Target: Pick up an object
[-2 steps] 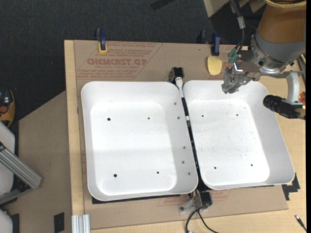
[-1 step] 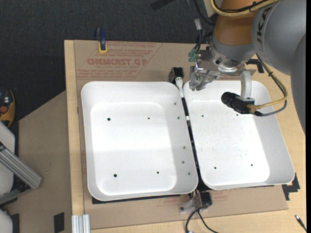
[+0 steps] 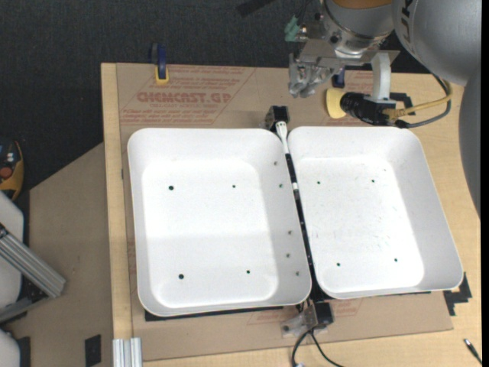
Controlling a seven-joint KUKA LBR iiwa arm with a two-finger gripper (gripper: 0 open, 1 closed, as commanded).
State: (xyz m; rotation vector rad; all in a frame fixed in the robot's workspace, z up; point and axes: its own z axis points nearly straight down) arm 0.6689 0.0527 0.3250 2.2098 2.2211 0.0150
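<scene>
Target object: you can't single one out yet, so weight and grip spot stay guesswork. Only candidate: small yellow piece (image 3: 334, 102) on bench (image 3: 191, 102), just past far rim of right bin (image 3: 428, 205). If loose, likely light and rigid; pinch across narrow sides. Left bin (image 3: 141, 205) alongside. Claw (image 3: 308, 81) hangs over far bench, just left of yellow piece. Wide or narrow: you can't tell.
</scene>
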